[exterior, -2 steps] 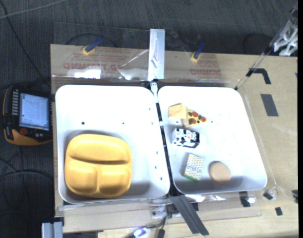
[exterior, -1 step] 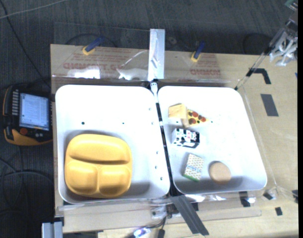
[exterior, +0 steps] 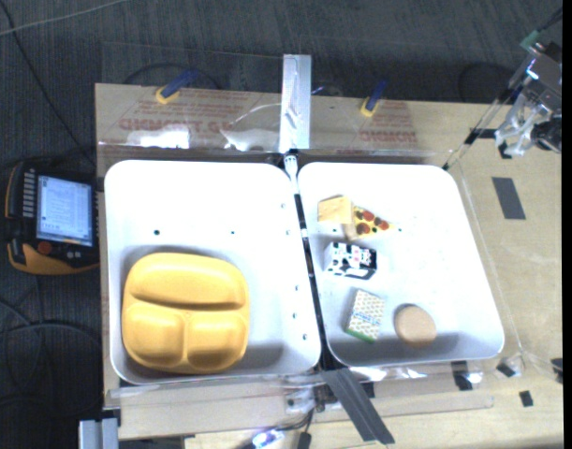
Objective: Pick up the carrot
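Carrot cannot be made out among right bin's [exterior: 463,251] small items [exterior: 365,314].

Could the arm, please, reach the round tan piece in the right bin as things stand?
Probably yes: the round tan piece lies uncovered, apart from the patterned box beside it, though the right bin has its front wall close.

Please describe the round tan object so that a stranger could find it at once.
Look at the right shallow white bin, then at its lower right corner. There lies the flat round tan disc, beside a small green-and-white patterned box; it alone is round and plain.
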`<action>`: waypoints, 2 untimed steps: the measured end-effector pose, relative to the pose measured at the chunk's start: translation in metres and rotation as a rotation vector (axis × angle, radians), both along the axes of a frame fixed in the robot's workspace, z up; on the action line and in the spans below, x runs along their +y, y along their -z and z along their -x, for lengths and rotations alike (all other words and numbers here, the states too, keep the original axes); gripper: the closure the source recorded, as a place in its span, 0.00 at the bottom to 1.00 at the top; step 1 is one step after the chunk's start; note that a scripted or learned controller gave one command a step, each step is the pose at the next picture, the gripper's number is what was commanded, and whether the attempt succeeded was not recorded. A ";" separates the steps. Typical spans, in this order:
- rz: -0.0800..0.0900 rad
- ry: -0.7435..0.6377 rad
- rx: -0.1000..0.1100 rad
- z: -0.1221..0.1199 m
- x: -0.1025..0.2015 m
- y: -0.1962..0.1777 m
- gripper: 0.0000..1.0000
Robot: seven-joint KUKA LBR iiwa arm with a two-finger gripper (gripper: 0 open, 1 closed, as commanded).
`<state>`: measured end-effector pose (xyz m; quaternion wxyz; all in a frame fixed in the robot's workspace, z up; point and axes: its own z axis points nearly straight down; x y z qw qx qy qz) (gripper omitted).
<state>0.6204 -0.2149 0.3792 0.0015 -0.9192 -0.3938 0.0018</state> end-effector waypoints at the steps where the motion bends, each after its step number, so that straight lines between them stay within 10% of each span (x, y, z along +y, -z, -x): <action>1: 0.004 -0.046 -0.003 -0.046 0.002 -0.055 1.00; 2: 0.001 -0.003 -0.001 -0.042 0.000 -0.054 1.00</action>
